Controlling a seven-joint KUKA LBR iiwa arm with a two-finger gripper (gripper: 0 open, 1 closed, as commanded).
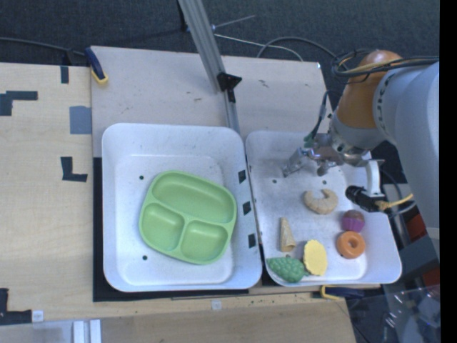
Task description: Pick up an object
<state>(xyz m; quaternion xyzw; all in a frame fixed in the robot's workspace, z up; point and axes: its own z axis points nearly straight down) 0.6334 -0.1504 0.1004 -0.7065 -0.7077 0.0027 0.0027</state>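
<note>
Nearest the lens, at the front edge of the right bin [265,156], lies a green broccoli-like toy [287,268], touching a yellow piece [315,257] just to its right. Behind the broccoli toy stands a tan cone-shaped piece [286,235], and farther back in the same bin rests a beige croissant-like toy [320,201]. Toward the bin's right wall sit an orange ring-shaped toy [350,244] and, just behind it, a purple toy [353,221]. Over the bin's back half hangs the gripper [307,164], jaws spread with nothing between them, apart from the croissant toy below it. Left of this bin, the second white bin [118,191] carries a green divided plate [188,217]. Both bins rest on the bench [43,191].
</note>
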